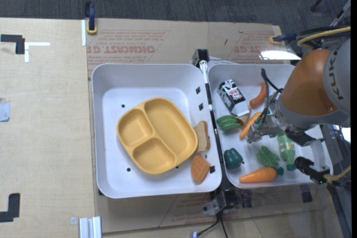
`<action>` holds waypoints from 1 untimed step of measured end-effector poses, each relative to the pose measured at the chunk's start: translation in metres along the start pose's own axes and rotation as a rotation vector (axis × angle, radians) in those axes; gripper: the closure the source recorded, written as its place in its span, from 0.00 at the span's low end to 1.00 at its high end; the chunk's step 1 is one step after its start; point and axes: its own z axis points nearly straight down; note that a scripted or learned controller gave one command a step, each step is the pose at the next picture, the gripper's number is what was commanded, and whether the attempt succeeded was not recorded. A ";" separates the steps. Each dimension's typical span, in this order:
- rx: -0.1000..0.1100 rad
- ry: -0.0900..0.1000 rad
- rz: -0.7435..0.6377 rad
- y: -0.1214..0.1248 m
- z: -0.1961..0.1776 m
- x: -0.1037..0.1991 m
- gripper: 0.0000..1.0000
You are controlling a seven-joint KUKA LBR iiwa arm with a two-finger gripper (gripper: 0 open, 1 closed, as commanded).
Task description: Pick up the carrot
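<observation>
The arm's grey and orange body covers the right part of the right bin (pixel 215 72), so whatever lies under it there is hidden, and the bin's right wall is cut off behind the wrist. The pincer (pixel 257 132) hangs low over the middle of that bin, its metal fingers small and partly lost against the clutter; whether they are spread or closed cannot be told. Its tip sits right at a small orange piece (pixel 249 124) that lies tilted beside it, but it is not clear that the piece is between the fingers.

The carrot (pixel 258 176) lies near the front edge of the right bin, apart from the pincer. Its long axis runs nearly along that front edge, the pointed tip toward the wall shared with the left bin and the thick end with its green top toward the right.

Near it are a green pepper (pixel 232 158), a leafy green piece (pixel 268 155) and a pale green bottle (pixel 286 149). A red-orange chili (pixel 258 96) lies toward the bin's back edge.

The left bin (pixel 109 136) holds a yellow divided plate (pixel 156 135)
</observation>
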 end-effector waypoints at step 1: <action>0.007 -0.004 0.019 0.062 0.012 -0.016 1.00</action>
